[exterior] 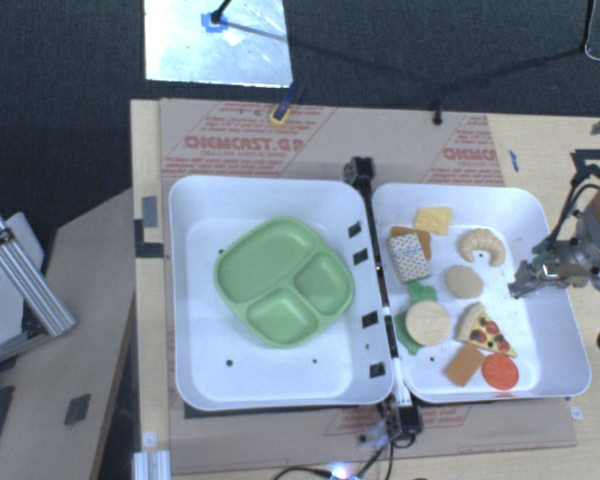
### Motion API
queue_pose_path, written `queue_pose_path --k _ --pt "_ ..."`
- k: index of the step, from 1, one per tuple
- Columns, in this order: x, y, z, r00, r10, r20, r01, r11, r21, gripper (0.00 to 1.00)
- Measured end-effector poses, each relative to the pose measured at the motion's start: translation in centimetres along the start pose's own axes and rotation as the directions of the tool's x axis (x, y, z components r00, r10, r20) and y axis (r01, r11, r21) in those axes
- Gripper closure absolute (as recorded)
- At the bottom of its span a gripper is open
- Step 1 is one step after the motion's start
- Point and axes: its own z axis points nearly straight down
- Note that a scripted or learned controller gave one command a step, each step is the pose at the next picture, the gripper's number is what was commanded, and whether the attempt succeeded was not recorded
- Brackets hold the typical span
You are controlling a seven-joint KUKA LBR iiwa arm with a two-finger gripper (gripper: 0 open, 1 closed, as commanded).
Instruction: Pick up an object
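Note:
The right bin (555, 318) holds several toy foods: a yellow cheese wedge (433, 219), a croissant (482, 245), a patterned box (408, 258), a beige cookie (464, 282), a round bun (427, 322) on a green leaf, a pizza slice (483, 330), an orange block (464, 364) and a red disc (500, 372). My gripper (528, 279) hangs over the right part of this bin, right of the cookie and above the pizza slice. Nothing shows in its grasp.
The left bin (195, 268) carries a green divided plate (283, 281). A black divider with clips (372, 268) runs between the bins. Cardboard (240, 138) lies under both bins, with a shiny metal sheet (217, 28) beyond the bench's far edge.

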Motion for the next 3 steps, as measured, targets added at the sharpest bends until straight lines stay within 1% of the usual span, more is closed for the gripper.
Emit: queue_pose_path --k 1,2,3 --pt "0.0 0.1 -1.2 1.0 0.0 -0.001 0.0 1.0 0.003 1.0" --pt "6.0 2.1 -1.7 1.0 -0.007 -0.003 0.007 1.0 0.003 1.0" --pt "10.7 4.4 -1.4 1.0 -0.006 -0.004 0.006 1.0 0.003 1.0"
